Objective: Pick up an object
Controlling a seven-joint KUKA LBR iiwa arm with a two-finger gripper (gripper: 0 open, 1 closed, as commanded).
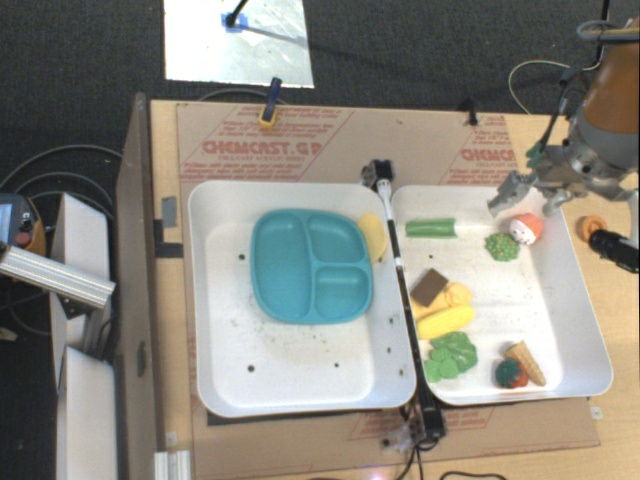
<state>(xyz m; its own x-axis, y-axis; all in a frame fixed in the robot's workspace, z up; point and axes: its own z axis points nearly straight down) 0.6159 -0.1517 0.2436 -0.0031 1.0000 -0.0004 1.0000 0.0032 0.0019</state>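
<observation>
Cardboard-covered bench [300, 138] bears two white bins [230, 368]; dark floor beyond; fingers [528, 196] spread open, holding nothing.

right bin [585, 353] crowded, left bin's front [300, 373] open

- Green bar-shaped piece [431, 228]: lies flat near the right bin's far left edge.
- Orange-and-white round toy [526, 229]: sits at the far side of the right bin.
- Small green leafy clump [502, 247]: just beside the round toy.
- Brown block [430, 287]: tilted, touching a yellow corn cob [445, 319].
- Green leafy toy [451, 356]: near the front.
- Cone-shaped piece [520, 365]: lies at the front right.
- Yellow piece [372, 236]: in the left bin, against the teal divided plate [310, 266].
</observation>
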